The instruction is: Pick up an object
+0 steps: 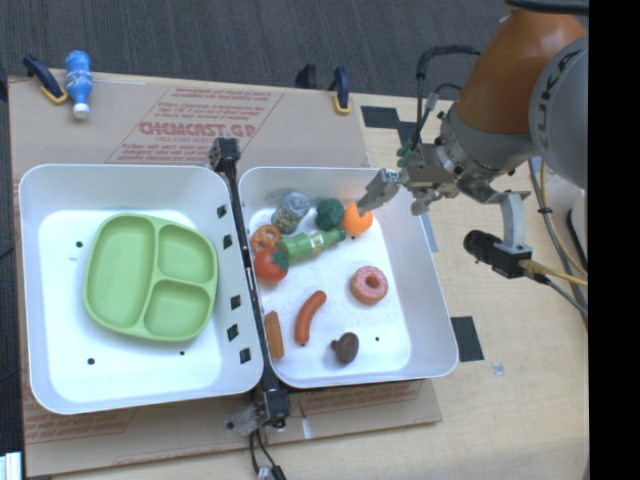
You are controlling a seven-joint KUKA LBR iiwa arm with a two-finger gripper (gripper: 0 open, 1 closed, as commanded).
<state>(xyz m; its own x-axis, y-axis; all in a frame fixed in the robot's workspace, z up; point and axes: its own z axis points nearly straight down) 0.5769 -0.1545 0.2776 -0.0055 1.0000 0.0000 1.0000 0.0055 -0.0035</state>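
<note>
Reaching in from the right, the gripper (372, 194) is seen low over the right bin (425, 298), its tip just above the orange (357, 220). Whether the fingers are spread or pressed together cannot be told, and nothing is seen between them. The orange is lodged at the bin's far side beside a broccoli (329, 212) and a green bottle (312, 244). A green plate (150, 277) is held in the left bin (50, 368).

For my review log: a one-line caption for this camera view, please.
Two-finger gripper poised beside the round orange toy fruit in the right white bin of toy food.
</note>
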